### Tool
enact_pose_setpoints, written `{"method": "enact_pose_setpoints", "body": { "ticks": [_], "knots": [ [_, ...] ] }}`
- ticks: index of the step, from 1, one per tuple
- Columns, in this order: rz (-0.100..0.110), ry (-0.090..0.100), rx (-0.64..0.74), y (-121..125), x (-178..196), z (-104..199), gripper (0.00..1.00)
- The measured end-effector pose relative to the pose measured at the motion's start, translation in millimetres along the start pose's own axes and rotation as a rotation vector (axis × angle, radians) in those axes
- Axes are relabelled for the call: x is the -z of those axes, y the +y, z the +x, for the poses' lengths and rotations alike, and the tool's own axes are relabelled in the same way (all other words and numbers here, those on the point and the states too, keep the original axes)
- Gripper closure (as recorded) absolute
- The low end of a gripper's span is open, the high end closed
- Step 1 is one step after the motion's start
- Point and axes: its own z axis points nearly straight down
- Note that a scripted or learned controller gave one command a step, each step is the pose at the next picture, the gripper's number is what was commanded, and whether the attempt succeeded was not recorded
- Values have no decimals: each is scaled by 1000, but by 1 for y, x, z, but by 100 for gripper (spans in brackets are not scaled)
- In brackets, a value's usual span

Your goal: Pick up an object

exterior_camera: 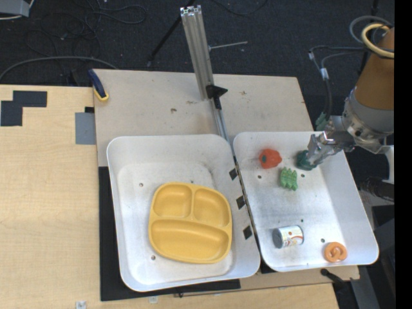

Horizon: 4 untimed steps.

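Note:
The right bin [325,205] holds a red tomato-like toy [270,158], a light green leafy toy [288,179], a small can lying on its side [288,237] and an orange ring [334,252]. A dark green object [303,161] lies near the bin's far right side. My gripper [315,152] hangs low right over that dark green object, touching or nearly touching it. The tip is small and partly merges with the object, so whether it grips the object is unclear.
The left bin [129,172] carries a yellow divided plate [190,223]. A metal post [198,50] rises behind the seam between the bins. A blue and yellow tool [98,84] lies at the bench's far left corner. Cables hang by the arm on the right.

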Motion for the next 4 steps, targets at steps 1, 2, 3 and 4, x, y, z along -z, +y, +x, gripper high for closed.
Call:
{"method": "enact_pose_setpoints", "body": {
  "ticks": [1,2,3,4],
  "knots": [
    [7,3,4,-5,-6,62,100],
    [8,3,3,-12,-26,112,100],
    [9,2,3,-15,-44,169,100],
    [6,2,4,-22,-38,223,100]
  ]
}}
